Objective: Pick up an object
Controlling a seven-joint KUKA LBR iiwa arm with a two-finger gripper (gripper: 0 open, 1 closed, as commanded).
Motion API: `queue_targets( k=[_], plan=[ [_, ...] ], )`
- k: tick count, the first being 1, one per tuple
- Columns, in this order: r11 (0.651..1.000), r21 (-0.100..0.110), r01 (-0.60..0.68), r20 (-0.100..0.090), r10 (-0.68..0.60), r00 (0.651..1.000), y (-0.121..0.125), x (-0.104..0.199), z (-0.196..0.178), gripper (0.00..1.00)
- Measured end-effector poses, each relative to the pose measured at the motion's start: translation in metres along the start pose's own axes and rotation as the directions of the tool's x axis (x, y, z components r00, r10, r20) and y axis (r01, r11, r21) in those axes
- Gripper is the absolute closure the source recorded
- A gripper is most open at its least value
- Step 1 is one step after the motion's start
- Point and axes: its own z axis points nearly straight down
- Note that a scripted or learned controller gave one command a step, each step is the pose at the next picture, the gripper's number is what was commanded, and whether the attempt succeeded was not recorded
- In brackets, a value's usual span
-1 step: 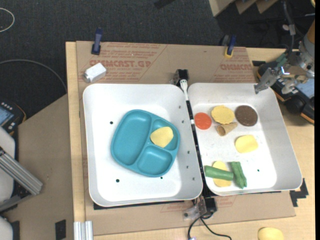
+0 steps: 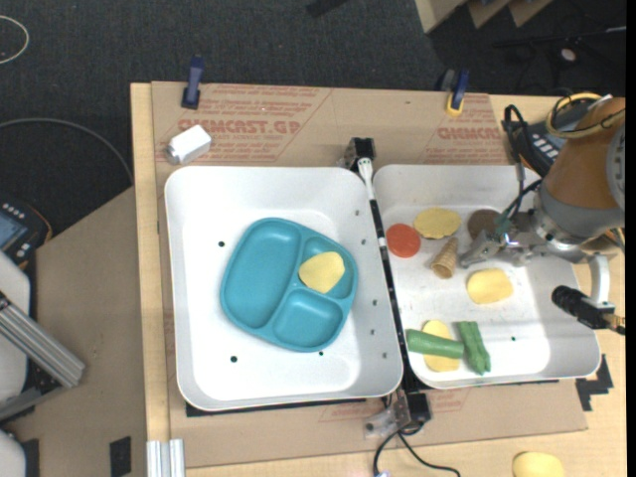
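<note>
Largest first: left bin (image 2: pixel 199 266) holds a blue divided plate (image 2: pixel 263 286) with a pale yellow piece (image 2: pixel 322 271) in its right compartment. Right bin (image 2: pixel 566 361) holds small toy foods, probably light, stiff, slick plastic. Gripper (image 2: pixel 484 249) sits low among them, just above the yellow slice (image 2: pixel 489 286), beside the brown cone (image 2: pixel 444 257); jaw state: cannot tell. Also a yellow disc (image 2: pixel 436 223), red disc (image 2: pixel 402 239), green pieces (image 2: pixel 452 344). Flat discs look hard to pinch; the cone's sides seem easiest.
</note>
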Motion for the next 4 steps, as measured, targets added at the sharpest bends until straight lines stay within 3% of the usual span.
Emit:
queue_targets(
  k=[1,2,3,4],
  plan=[
    [1.0,-0.016,0.001,0.006,-0.001,1.0,0.005,-0.001,-0.02,1.0],
    [1.0,-0.018,0.006,0.006,-0.006,1.0,-0.025,0.049,-0.168,1.0],
    [1.0,-0.002,0.005,-0.001,-0.005,1.0,-0.107,0.119,-0.104,1.0],
    [1.0,-0.02,0.009,0.004,-0.009,1.0,-0.103,0.205,-0.201,1.0]
  ],
)
